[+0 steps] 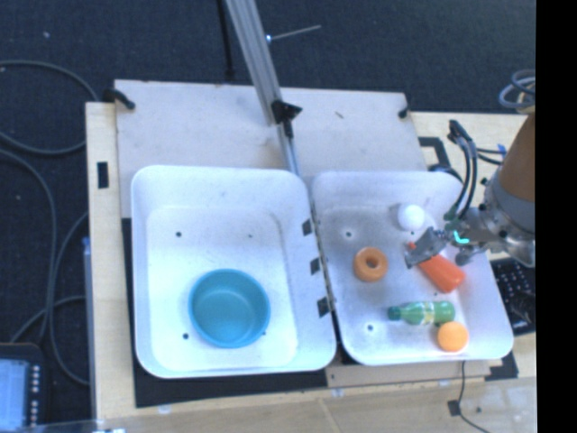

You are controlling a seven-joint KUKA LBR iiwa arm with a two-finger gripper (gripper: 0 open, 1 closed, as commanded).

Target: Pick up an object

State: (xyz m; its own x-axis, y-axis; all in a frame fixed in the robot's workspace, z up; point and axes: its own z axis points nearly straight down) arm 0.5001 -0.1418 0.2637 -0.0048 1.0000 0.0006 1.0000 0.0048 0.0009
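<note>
while the arm (516, 183) reaches in from the right of the camera view, its gripper (431, 250) hangs low over the right bin (356, 197), near that bin's right side. whether the jaws are apart or together cannot be told from this slant; the dark finger parts sit just above the upper left end of a red-orange object (444, 272), and nothing is plainly seen held between them. a white ball (411, 215) lies just up and left of the gripper. an orange ring (370, 264) rests near the middle of the right bin, well left of the red-orange object. a green bottle (422, 312) lies on its side toward the bin's near edge, with an orange ball (452, 336) just beside its right end. a blue bowl (229, 308) sits in the left bin (162, 197), toward its near side.
</note>
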